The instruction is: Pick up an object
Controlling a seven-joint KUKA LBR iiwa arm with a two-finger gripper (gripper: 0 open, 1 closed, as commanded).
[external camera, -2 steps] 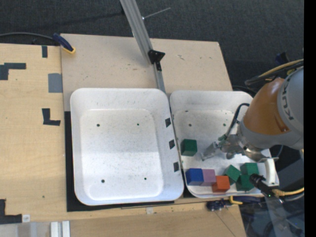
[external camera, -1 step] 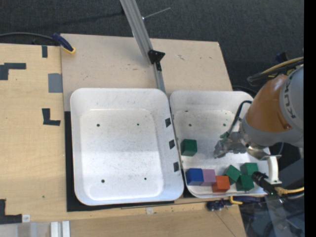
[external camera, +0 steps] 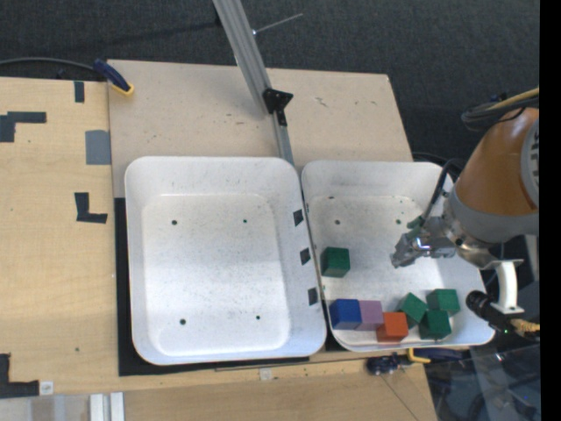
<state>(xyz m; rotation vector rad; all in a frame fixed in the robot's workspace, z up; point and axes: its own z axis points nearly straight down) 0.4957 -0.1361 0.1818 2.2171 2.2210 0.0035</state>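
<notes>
Reaching in from the right, my arm (external camera: 495, 182) hangs over the right bin (external camera: 368, 191), its orange band above the wrist. My fingers (external camera: 408, 251) sit low over the bin's right side, above bare white floor; from this angle I cannot tell whether they are apart or together, and nothing shows between them.

The blocks lie in this same bin. One green cube (external camera: 336, 260) sits alone near the left wall, well apart from my fingers. Along the front wall runs a cluster: a blue cube (external camera: 345, 312), a pale purple cube (external camera: 372, 312) just beside it, an orange cube (external camera: 394, 325), then three green blocks (external camera: 429, 311) bunched at the right corner.

The left bin (external camera: 215, 261) sits just beside, on the wooden tabletop (external camera: 53, 235).
</notes>
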